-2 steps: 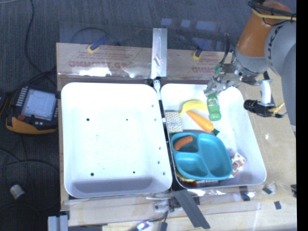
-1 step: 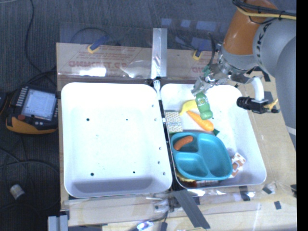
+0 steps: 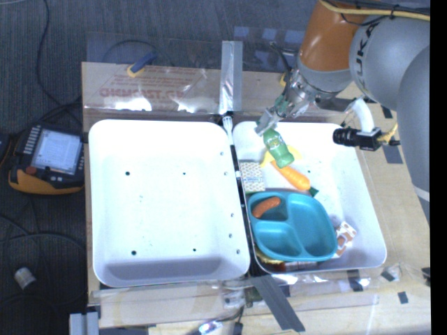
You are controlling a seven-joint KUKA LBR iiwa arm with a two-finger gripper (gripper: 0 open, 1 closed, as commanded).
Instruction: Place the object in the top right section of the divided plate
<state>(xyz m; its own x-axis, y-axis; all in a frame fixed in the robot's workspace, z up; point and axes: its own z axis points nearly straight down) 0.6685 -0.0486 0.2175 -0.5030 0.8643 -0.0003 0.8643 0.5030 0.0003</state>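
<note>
A blue divided plate (image 3: pixel 307 246) lies in the front of the right bin (image 3: pixel 363 187). An orange-red sausage-like piece (image 3: pixel 266 205) rests in the plate's upper left section. A green bottle (image 3: pixel 279 149) lies tilted near the bin's back left, over something yellow (image 3: pixel 291 153). An orange carrot (image 3: pixel 296 179) lies just right of and below the bottle. My gripper (image 3: pixel 269 123) hangs directly above the bottle's top end, at or very near it; whether it has the bottle is not visible.
A white lump (image 3: pixel 246 139) and a patterned packet (image 3: pixel 252 176) sit along the right bin's left wall. A snack wrapper (image 3: pixel 346 236) pokes out right of the plate. The left bin (image 3: pixel 160 201) adjoins. The arm's orange band (image 3: pixel 332 37) looms over the back right.
</note>
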